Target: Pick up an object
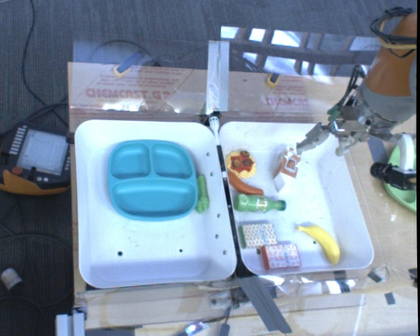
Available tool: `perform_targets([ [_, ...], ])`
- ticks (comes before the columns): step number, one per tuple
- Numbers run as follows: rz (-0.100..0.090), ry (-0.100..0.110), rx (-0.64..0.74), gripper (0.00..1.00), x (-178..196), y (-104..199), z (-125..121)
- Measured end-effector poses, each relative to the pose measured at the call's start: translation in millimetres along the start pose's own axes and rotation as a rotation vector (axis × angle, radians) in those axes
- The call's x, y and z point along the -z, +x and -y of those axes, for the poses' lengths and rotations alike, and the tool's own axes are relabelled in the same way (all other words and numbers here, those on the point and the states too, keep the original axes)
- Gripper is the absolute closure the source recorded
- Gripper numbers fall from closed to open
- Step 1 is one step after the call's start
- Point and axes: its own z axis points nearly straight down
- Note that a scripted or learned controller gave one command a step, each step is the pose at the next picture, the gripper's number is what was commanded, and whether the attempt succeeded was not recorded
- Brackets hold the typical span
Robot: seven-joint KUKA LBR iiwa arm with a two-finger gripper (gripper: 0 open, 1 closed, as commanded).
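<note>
My gripper (327, 143) hangs over the far right part of the right bin (357, 208), its two fingers spread open with nothing between them. One fingertip (306, 141) sits just up and right of a small white and brown carton (288, 166), close to its top. Elsewhere in that bin lie a pizza toy (240, 162), an orange sausage (245, 185), a green bottle (259, 204), a yellow banana (320, 241), a greenish box (257, 234) and a red box (280, 255).
The left bin (98, 250) holds a blue divided plate (152, 179) with a green pickle-like item (202, 193) beside it at the bin's right wall. A green object (404, 177) stands on the bench right of the bins.
</note>
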Motion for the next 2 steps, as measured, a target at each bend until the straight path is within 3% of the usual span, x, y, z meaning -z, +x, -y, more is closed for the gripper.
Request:
perform_targets([
  [1,0.004,-0.002,0.011,0.0,-132.8,24.5,-24.4],
  [2,0.005,-0.002,0.012,1.0,-123.2,24.7,-24.7],
])
